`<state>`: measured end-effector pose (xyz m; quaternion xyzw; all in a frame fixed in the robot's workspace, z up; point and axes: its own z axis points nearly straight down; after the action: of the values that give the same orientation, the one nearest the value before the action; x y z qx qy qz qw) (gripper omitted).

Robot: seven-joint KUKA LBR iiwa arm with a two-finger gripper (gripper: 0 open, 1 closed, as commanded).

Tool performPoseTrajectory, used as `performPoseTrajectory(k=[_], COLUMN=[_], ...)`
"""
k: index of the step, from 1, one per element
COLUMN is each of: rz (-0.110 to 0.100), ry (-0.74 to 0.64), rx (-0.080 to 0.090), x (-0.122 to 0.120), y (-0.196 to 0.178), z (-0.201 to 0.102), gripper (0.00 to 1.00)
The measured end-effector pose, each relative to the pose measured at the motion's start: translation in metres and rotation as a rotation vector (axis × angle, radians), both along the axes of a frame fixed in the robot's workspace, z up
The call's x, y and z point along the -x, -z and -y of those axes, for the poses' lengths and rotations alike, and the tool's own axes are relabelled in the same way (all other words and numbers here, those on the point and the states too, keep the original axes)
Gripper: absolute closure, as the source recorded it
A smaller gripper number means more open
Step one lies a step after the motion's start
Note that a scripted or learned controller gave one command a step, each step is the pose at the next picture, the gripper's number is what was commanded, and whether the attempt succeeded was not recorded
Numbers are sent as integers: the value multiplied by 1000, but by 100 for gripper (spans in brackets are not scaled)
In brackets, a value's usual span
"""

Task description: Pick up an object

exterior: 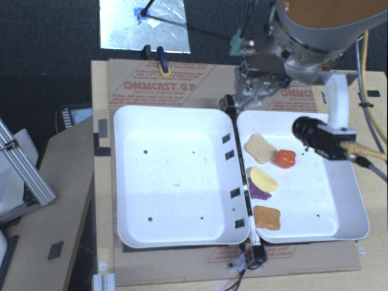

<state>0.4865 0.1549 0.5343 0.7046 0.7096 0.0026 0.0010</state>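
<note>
Your hand [251, 93] hangs over the far rim of the right bin [345, 223], at twelve o'clock from the objects; you cannot tell its state. In that bin lie a tan bread slice [260, 148], a red tomato [285, 158], a yellow piece [264, 180] and an orange piece [267, 217].

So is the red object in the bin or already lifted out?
In. The red object lies on the right bin's floor beside the tan piece, with the gripper apart from it.
</note>
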Motion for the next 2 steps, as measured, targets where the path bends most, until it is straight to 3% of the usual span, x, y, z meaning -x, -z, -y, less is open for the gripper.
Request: performPoseTrajectory(k=[2], rz=[-5], ry=[0], rx=[2], x=[0], y=[9], z=[-81], gripper=[100])
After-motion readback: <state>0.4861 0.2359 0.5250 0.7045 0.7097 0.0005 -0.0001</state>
